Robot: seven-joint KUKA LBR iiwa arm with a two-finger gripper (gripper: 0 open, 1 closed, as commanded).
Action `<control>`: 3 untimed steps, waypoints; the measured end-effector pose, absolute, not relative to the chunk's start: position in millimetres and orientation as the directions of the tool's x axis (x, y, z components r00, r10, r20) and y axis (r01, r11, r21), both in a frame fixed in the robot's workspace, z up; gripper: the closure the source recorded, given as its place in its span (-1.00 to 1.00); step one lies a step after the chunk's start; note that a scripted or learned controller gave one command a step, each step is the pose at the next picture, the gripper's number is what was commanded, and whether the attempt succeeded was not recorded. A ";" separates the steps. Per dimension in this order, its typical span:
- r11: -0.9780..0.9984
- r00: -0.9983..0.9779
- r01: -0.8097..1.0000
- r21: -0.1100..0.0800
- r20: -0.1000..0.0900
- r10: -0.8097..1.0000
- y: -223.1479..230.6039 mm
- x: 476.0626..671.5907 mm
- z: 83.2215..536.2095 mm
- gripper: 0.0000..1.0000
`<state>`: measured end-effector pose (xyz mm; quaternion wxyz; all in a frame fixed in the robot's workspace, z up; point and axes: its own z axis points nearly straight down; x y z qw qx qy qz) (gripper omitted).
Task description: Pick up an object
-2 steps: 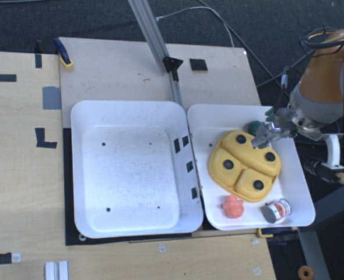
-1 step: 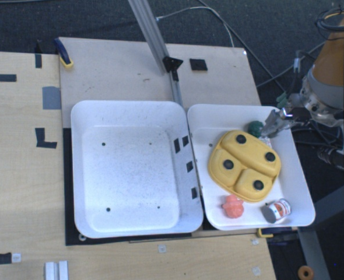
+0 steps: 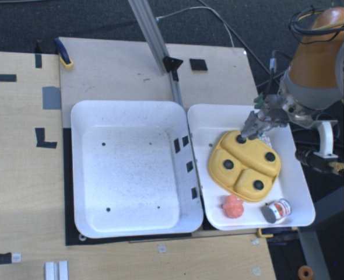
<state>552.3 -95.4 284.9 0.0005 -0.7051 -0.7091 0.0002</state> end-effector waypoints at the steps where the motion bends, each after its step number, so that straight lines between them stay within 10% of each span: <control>1: 0.004 -0.004 1.000 -0.001 0.000 1.000 -45.6 550.6 281.7 1.00; 3: 0.005 -0.005 1.000 -0.005 0.000 1.000 52.6 526.1 254.3 1.00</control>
